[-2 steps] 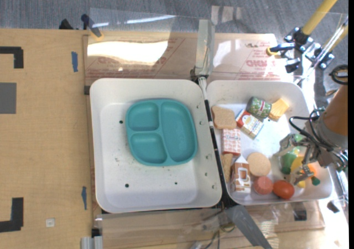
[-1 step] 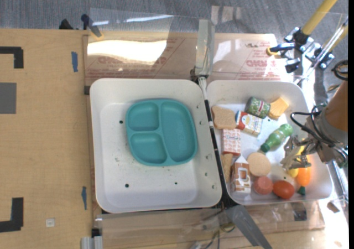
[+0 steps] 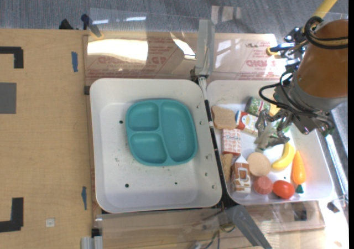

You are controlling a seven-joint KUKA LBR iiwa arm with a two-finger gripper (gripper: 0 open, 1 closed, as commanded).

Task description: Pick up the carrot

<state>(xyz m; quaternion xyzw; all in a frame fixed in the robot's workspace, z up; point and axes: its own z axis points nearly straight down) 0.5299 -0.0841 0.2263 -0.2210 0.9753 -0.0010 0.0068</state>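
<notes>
The carrot [image 3: 298, 166] lies near the right bin's [image 3: 323, 187] right wall, toward its front corner, just beside the banana [image 3: 284, 156] and a red tomato [image 3: 283, 188]. Nothing has been lifted yet. The gripper [image 3: 269, 134] hangs over the middle of that bin, above a pale round item and the banana, a little apart from the carrot; reaching, closing and lifting all seem left to do. Whether the claw is open or closed, I cannot tell: it is a dark tangle against cluttered packets. The left bin carries a teal divided plate [image 3: 162, 131].
</notes>
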